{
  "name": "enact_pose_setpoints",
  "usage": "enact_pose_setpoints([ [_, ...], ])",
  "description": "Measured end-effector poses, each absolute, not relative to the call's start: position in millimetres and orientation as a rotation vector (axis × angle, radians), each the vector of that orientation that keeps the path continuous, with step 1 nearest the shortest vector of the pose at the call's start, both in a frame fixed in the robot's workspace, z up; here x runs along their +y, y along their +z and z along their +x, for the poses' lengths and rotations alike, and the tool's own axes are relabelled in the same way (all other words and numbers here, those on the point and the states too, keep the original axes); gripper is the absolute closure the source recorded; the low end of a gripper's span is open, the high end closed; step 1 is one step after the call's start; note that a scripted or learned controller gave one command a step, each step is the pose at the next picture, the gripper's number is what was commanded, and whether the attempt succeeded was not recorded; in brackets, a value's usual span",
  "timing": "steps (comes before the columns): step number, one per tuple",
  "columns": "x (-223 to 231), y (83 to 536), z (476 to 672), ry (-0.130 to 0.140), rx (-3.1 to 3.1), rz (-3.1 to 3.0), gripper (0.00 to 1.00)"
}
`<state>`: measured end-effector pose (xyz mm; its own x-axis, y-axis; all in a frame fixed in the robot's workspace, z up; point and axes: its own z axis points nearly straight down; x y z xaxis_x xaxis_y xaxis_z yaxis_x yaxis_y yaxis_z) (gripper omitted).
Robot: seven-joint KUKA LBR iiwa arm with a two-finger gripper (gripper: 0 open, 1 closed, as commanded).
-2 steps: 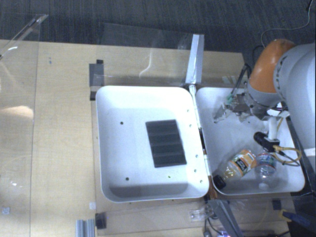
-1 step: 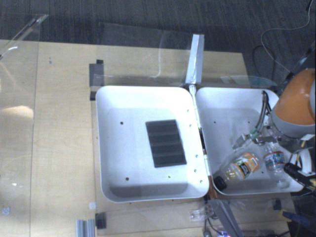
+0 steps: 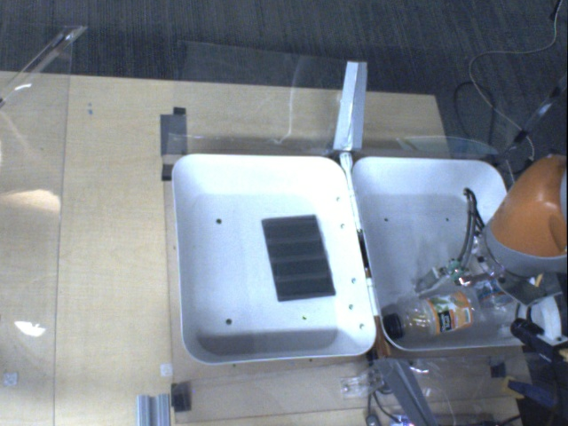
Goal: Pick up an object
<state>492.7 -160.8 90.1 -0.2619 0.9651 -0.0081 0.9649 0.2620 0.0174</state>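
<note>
claw grip state unclear, above a lying bottle whose orange label is unreadable.

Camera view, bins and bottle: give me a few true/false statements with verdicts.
1. A dark ribbed rectangular pad lies in the left bin. True.
2. The plastic bottle stands upright in the left bin. False: it lies on its side in the right bin, near that bin's front edge.
3. The bottle's dark cap points toward the left bin. True.
4. The arm hangs over the left bin. False: it is over the right bin, at its right side.
5. The two bins sit side by side, with a grey upright post at the back where they meet. True.
</note>
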Motion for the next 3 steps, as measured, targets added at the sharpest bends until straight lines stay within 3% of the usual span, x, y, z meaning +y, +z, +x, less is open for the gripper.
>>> enact_pose_setpoints([
  [1, -180, 89, 535.1, 0.022, 2.529, 1.862, 0.0],
  [2, -192, 114, 555.3, 0.023, 2.537, 1.868, 0.0],
  [3, -173, 90, 492.7, 0.012, 2.637, 1.675, 0.0],
])
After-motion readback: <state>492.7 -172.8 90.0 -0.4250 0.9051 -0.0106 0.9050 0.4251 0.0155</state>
